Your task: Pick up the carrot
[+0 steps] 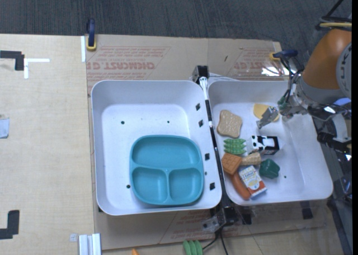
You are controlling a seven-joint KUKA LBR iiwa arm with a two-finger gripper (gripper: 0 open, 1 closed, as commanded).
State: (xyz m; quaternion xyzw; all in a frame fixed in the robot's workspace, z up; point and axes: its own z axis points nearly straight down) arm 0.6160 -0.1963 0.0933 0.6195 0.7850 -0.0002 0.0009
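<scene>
- The bench is seen from above at a slant, from a moderate distance.
- Both shallow white plastic bins (pixel 100 153) are taken in side by side.
- The grey, orange-banded arm (pixel 327 64) is caught entering from the right.

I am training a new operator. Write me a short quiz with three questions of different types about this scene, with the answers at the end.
1. True or false: the teal divided plate lies in the right bin.
2. Which item lies nearest to the tool? A) bread slice B) yellow cheese piece C) juice carton
3. Fill in: the carrot lies along the right bin's ____ wall, partly under the juice carton.

Key
1. False; it lies in the left bin.
2. B
3. left
</scene>
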